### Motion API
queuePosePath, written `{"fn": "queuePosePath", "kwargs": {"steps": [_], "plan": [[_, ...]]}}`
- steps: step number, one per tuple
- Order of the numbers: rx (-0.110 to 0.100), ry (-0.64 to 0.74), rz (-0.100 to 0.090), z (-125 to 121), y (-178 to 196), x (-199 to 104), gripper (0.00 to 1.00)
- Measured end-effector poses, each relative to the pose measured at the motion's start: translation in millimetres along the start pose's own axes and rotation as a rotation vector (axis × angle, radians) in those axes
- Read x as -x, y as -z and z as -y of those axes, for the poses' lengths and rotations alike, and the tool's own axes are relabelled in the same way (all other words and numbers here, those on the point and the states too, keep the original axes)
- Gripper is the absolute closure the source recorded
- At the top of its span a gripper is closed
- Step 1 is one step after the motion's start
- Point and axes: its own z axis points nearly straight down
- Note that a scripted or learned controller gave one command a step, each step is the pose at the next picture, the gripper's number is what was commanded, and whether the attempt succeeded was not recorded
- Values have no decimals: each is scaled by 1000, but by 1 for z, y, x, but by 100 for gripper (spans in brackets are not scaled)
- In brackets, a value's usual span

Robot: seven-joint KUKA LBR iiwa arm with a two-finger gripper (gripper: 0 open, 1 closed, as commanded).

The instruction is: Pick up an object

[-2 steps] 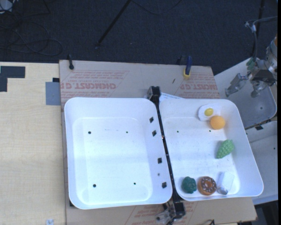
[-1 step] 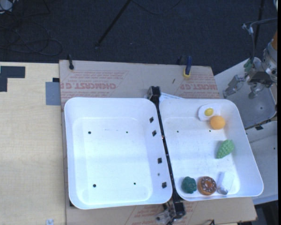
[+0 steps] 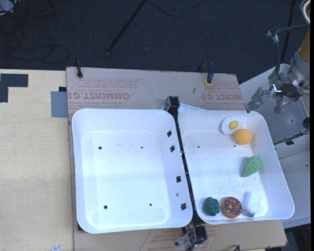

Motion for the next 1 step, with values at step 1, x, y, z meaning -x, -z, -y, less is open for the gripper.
{"fn": "queuePosePath", "kwargs": {"steps": [1], "plan": [[0, 0, 0, 0, -18, 0, 0]]}}
